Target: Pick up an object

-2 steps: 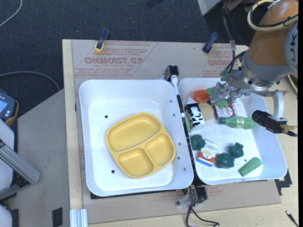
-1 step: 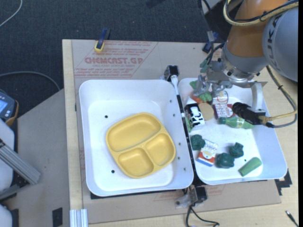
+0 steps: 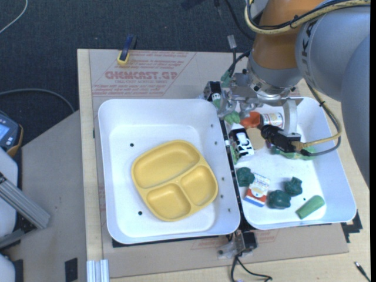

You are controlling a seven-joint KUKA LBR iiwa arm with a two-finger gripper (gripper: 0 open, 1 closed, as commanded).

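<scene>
1. Camera view: the grey arm [image 3: 329, 40] with its orange band [image 3: 281, 25] reaches in over the upper part of the right bin [image 3: 338, 175]. Its jaws [image 3: 249, 115] hang at that bin's upper left corner, close to the wall shared with the left bin [image 3: 111, 157].
2. Whether the jaws are open or closed, and whether anything sits between them, I cannot tell; the wrist hides them from above.
3. An orange object [image 3: 251, 120] lies just below the wrist, touching or just beside the jaws. A white cylinder [image 3: 272, 120] lies just to its right.
4. Lower in the right bin, near the shared wall, sits a black and white item [image 3: 240, 141]. Below it lies a dark green lump [image 3: 244, 175].
5. A red, white and blue packet [image 3: 256, 191] lies just right of that lump, well apart from the jaws.
6. Two more dark green lumps [image 3: 285, 192] and a light green block [image 3: 309, 206] lie toward the right bin's lower right corner.
7. The left bin holds a yellow divided tray [image 3: 174, 180], tilted, near its middle.
8. Both bins rest on the table [image 3: 88, 98].
</scene>
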